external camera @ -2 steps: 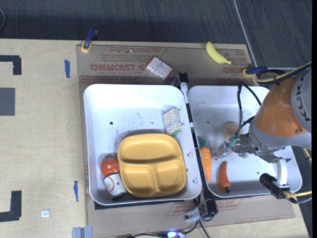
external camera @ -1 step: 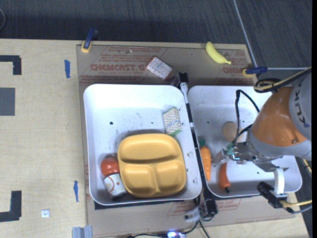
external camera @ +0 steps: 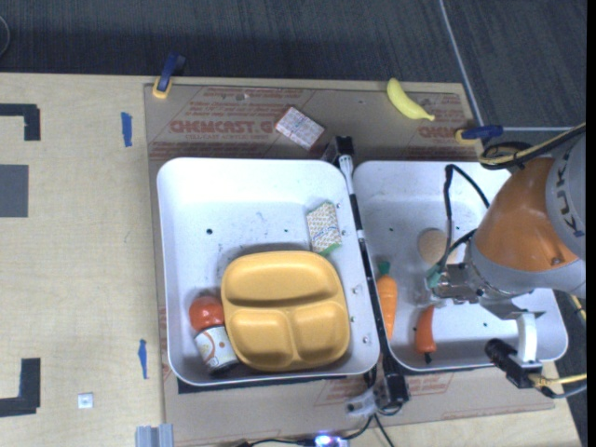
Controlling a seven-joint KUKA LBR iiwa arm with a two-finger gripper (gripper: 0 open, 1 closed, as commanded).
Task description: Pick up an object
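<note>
The right bin [external camera: 402,196] holds an orange carrot [external camera: 386,302] by its left wall, a short red-orange piece [external camera: 426,330] near the front, and a beige egg-shaped object [external camera: 431,245]. My gripper [external camera: 441,285] hangs low over this bin, between the egg-shaped object and the red-orange piece and just right of the carrot. The wrist hides the fingertips, and no object shows between them. The left bin [external camera: 207,205] holds a yellow divided tray [external camera: 284,307], a patterned packet [external camera: 323,226] and an orange-and-white can [external camera: 211,337].
A yellow banana [external camera: 408,101] and a small patterned box [external camera: 299,127] lie on the cardboard behind the bins. The arm's orange band [external camera: 526,226] covers the right bin's right side. A black divider [external camera: 358,240] runs between the bins.
</note>
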